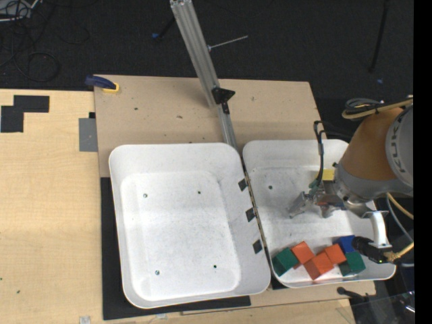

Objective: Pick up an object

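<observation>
Here my gripper [302, 206] hung in the right bin [283, 164]; how far it was open I cannot tell. Blocks [320, 257] clustered at five o'clock.

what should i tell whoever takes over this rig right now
Gripper: low inside the right bin, over bare floor near the bin's middle; whether it is open or shut cannot be told, and nothing shows in it.
Objects: a cluster at the right bin's near edge, with a green block, orange blocks, a blue block and another green block.
Left bin: beside it.
Done: nothing picked up yet.
Left: move to the cluster, grasp one block and lift it.
</observation>
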